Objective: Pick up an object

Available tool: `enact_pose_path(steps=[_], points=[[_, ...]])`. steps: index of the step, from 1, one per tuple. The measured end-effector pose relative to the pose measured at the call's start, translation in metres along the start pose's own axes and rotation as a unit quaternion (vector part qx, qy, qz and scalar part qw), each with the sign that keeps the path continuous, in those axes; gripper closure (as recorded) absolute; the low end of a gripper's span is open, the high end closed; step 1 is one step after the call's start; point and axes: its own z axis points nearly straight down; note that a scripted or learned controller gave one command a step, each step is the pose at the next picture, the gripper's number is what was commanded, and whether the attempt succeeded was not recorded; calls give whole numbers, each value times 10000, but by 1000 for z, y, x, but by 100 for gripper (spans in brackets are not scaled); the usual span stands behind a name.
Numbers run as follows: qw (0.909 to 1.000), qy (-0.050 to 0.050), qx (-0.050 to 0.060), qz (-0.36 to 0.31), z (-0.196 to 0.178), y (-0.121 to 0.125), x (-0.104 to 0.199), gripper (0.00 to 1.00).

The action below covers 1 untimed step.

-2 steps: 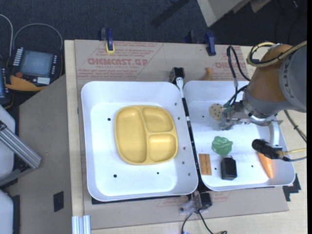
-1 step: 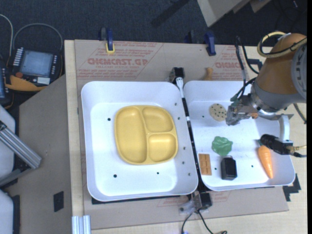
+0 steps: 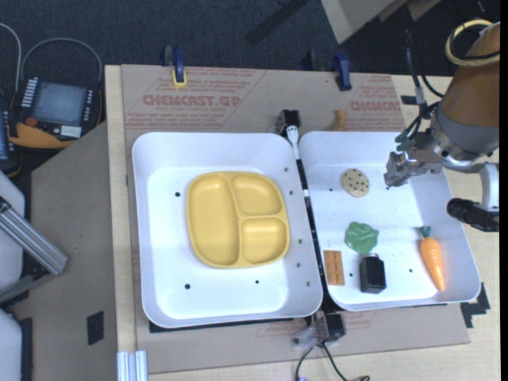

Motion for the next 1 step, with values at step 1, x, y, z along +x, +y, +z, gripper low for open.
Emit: enact_pose_path(steps=[1], points=[[10000,1,-4,-4,-54,2,0,100]])
